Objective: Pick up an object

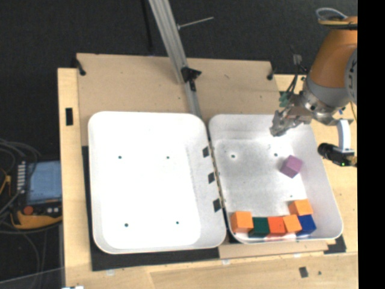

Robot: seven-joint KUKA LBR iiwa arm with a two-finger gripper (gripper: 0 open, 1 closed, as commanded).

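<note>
Hand [280,125] hangs over far edge of right bin [252,161], jaw state cannot be told. Purple block [292,165] lies alone mid-bin, near hand but apart from it. Orange, green and blue blocks [275,223] crowd near-right corner. Left bin [150,179] sits beside it on desk [132,77].

Gripper [280,127] over right bin's [252,179] far right corner. Purple block [291,166] lies alone mid-bin, toward right wall. Orange, green, blue blocks [275,223] clustered along near edge. Left bin [150,179] alongside.
</note>
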